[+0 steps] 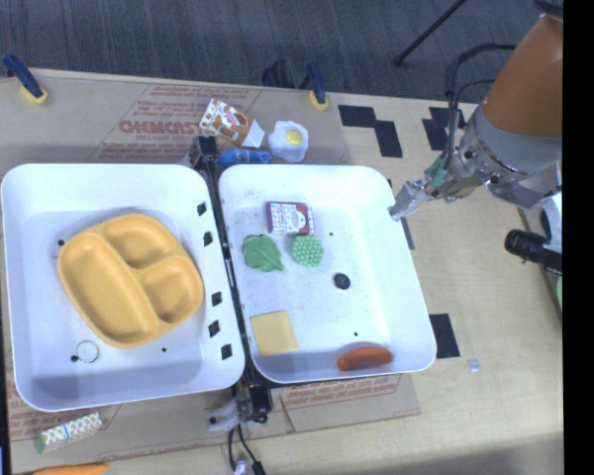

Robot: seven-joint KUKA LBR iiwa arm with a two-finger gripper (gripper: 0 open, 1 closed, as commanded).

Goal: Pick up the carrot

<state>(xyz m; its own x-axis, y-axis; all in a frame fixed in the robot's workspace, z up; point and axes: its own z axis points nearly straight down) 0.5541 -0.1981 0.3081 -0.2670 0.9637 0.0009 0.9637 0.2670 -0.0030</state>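
Nearest the camera, along the bench's front edge, a small patterned wrapper (71, 430) lies just outside the left bin (20, 265). Inside the right bin (401, 275), the carrot (363, 358) lies on its side against the front wall, toward the front right corner. Just behind it and to the left sits a flat yellow square, a cheese slice (274, 332) by the look of it. Further back a small dark disc (342, 282) rests near the bin's middle. Beyond that, a green leaf piece (262, 253) and a round green knobbly piece (307, 251) lie side by side, with a red and white packet (288, 217) just behind them.

The left bin holds a yellow divided plate (129, 277), which takes up most of its floor.

Behind the bins, on the brown cardboard sheet (168, 117), stand a small printed carton (224, 121), a blue object (244, 155) and a white and yellow egg toy (289, 140).

The gripper (408, 200) hangs over the right bin's far right corner, well apart from the carrot, and nothing shows between its fingers. They are too small and blurred to tell whether they stand open or closed. The arm (523, 87) reaches in from the right.
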